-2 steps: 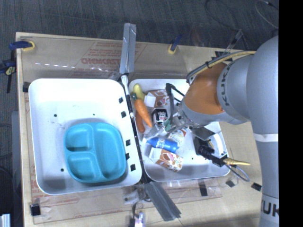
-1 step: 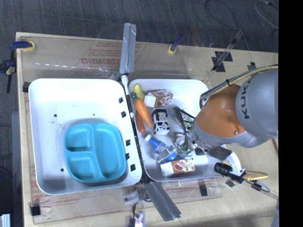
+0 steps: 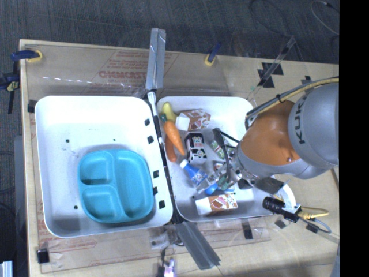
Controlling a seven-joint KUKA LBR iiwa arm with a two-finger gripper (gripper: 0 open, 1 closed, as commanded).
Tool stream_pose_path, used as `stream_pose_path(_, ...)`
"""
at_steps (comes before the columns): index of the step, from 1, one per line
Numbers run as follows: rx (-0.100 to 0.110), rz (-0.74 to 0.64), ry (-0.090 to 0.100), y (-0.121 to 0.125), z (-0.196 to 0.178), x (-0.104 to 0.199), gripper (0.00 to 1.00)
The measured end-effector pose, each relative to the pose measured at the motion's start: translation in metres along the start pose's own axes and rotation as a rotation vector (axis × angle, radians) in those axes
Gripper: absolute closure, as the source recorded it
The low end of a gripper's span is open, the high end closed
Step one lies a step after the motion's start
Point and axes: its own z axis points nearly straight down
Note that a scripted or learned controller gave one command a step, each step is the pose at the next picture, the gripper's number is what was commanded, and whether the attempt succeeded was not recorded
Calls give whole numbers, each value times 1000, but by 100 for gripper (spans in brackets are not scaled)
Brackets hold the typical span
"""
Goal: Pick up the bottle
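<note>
Bottle (image 3: pixel 199 176) lies just left of my gripper (image 3: pixel 229 175), long axis slanting upper-left to lower-right; can't tell the gripper's state.

The wooden surface (image 3: pixel 69 59) carries two shallow white bins side by side. The left bin (image 3: pixel 57 120) holds a blue tray (image 3: pixel 115 184) with three compartments, lying toward its near side. In the right bin (image 3: pixel 230 105), an orange carrot (image 3: pixel 173 140) lies along the left wall, with a yellow banana (image 3: pixel 168 112) just beyond its far end. Beside the banana sits a small brown-and-white carton (image 3: pixel 196 120). Near the bin's middle lies a black-and-white box (image 3: pixel 196 146). Another brown-and-white carton (image 3: pixel 219 203) lies flat by the near wall. A blue clamp (image 3: pixel 23 55) grips the surface's far left corner.
</note>
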Motion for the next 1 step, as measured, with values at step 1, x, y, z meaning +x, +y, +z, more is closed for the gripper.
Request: stream_pose_path(1, 5, 69, 4, 31, -148, 56, 100)
